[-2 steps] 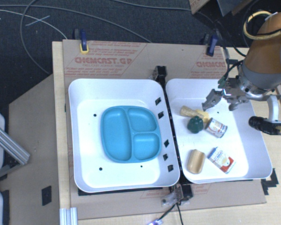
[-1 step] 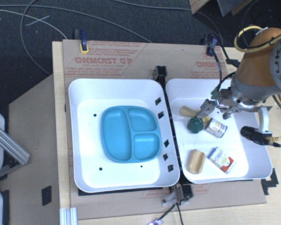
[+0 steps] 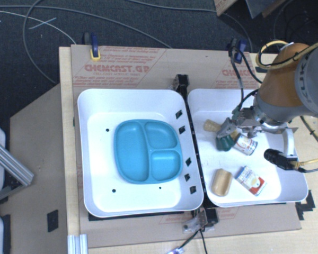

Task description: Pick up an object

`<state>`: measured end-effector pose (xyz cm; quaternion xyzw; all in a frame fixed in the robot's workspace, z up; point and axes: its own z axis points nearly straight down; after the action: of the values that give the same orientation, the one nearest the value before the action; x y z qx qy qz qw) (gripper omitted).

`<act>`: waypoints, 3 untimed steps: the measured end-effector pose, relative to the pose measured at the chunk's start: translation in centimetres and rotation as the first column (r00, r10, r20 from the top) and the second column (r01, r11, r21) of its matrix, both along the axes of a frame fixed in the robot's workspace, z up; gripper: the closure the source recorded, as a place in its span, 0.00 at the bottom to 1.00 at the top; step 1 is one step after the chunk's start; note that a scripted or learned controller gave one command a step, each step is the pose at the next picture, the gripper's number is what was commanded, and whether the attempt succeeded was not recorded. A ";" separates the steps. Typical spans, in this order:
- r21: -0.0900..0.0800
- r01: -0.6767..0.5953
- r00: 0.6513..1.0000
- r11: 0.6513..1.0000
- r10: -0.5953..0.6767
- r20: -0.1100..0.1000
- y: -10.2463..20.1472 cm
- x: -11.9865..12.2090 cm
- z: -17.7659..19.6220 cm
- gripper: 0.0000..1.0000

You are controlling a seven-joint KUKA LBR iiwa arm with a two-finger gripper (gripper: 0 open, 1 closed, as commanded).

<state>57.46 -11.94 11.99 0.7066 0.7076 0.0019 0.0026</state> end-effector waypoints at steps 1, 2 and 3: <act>0.001 0.001 1.000 1.000 -0.001 -0.003 0.0 -0.1 1.1 1.00; 0.000 0.001 1.000 1.000 -0.001 -0.001 -0.7 0.6 5.9 1.00; 0.000 0.000 1.000 1.000 0.000 0.000 -0.7 0.7 11.4 1.00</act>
<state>58.18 -12.65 23.34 0.7066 0.7076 0.0019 0.0028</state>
